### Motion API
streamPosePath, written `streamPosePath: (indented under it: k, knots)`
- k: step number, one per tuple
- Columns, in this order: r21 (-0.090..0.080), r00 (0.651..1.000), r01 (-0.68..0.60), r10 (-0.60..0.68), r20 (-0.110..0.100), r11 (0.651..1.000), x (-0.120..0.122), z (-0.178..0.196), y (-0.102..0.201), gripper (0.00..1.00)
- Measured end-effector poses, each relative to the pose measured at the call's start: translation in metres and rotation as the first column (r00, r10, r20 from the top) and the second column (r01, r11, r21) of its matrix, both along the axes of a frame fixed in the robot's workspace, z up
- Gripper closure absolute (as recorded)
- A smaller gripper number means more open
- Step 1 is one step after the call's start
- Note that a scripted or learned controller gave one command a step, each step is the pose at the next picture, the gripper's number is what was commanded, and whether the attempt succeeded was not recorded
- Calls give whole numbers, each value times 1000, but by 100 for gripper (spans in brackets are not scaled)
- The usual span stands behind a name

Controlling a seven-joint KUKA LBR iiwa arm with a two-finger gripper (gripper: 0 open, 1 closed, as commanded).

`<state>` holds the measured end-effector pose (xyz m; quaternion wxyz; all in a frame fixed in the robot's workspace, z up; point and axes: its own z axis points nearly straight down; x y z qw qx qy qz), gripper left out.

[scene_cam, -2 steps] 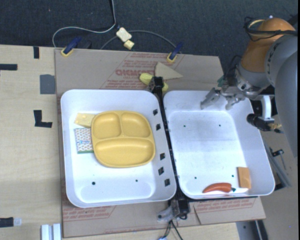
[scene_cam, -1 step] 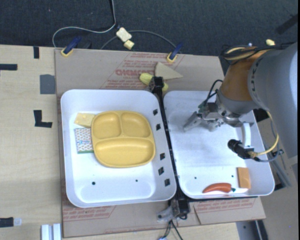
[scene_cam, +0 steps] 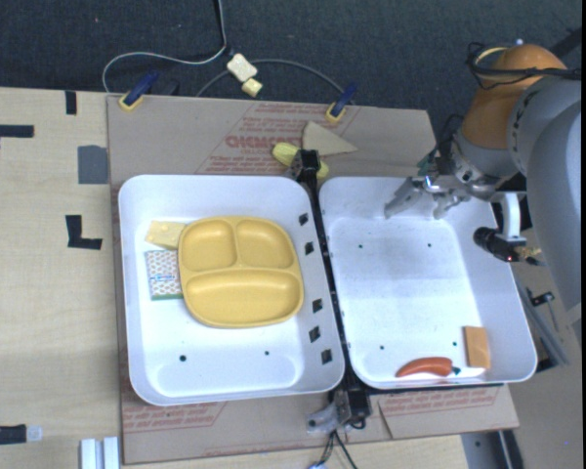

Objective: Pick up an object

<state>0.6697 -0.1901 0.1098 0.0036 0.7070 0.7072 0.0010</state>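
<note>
Down at the bottom of the frame, the right white plastic bin (scene_cam: pixel 488 291) had two things sitting along its lower edge: a small red-orange sausage-shaped toy (scene_cam: pixel 425 367) and, just beside it to the right, a little tan wooden block (scene_cam: pixel 476 346). Both were well apart from the arm.

The left white plastic bin (scene_cam: pixel 137 340) held a yellow three-compartment plastic plate (scene_cam: pixel 240 271) around the middle. Tucked against the plate's left side were a small green-and-white patterned card or packet (scene_cam: pixel 162 275) and a pale yellow flat wedge (scene_cam: pixel 163 233) just above it. Any print on the packet was too small to read.

Further up, the two-finger gripper (scene_cam: pixel 427 195) hung over the upper edge of the right bin, fingers splayed apart with nothing between them.

Both bins sat on a brown cardboard sheet (scene_cam: pixel 264 135) with red printed lettering near the top centre, too blurry to make out. A yellow-and-black clamp (scene_cam: pixel 303 159) sat where the bins met at the top.
</note>
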Motion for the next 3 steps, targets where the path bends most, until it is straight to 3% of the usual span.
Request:
streamPosePath:
  k: [1, 2, 3]
  knots:
    - [8, 1000, 0, 0, -18, 1000, -139, -6, 64, 0]
    - [-2, 1000, 5, -5, -5, 1000, -96, -5, -28, 0]
    - [3, 1000, -2, 2, -8, 1000, -91, -19, -2, 0]
